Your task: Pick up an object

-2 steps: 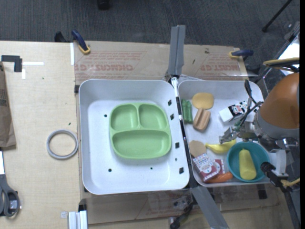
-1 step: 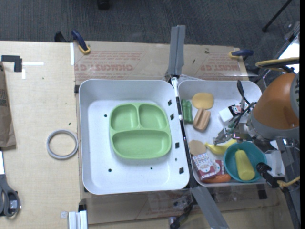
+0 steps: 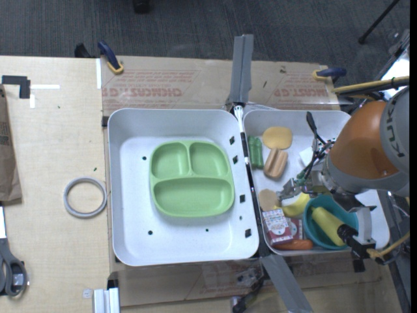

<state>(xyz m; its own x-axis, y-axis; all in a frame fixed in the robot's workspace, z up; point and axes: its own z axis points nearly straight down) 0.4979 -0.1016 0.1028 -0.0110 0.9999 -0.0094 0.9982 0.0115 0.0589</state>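
Hard to make out at the gripper point(image 3: 294, 189): metal fingers low over the right bin point(image 3: 339, 119), tips lost against a yellow banana-like piece point(image 3: 297, 205), so no telling whether open or closed, or whether anything sits between them. Right portion of that bin covered by the arm point(image 3: 365, 150), its orange band and grey wrist leaning in from the right and tilted down toward the bin's near middle. Partly hidden under the wrist, a blue bowl point(image 3: 324, 222) with a yellow object point(image 3: 330, 225) lying inside. Crowded in the bin's left half: a green cylinder point(image 3: 255, 152) along the left wall, a tan roll-shaped toy point(image 3: 275, 163) just beside it, a round yellow-tan disc point(image 3: 277, 136) at the far end touching the roll. Nearer, a small red-and-white carton point(image 3: 276, 223), possibly a juice box, with a red-orange stick point(image 3: 292, 244) along the near wall. Left bin point(image 3: 124, 194) holding a green divided plate point(image 3: 192, 178), three compartments, set flat near centre. Out on the bench point(image 3: 52, 142) to the left, a grey tape ring point(image 3: 85, 196), well apart from both bins; scissors point(image 3: 12, 274) cut off at the near-left edge; a brown paper bag point(image 3: 8, 155) cut off at the left edge. Blue-and-yellow clamps point(image 3: 111, 57) at the far corners.
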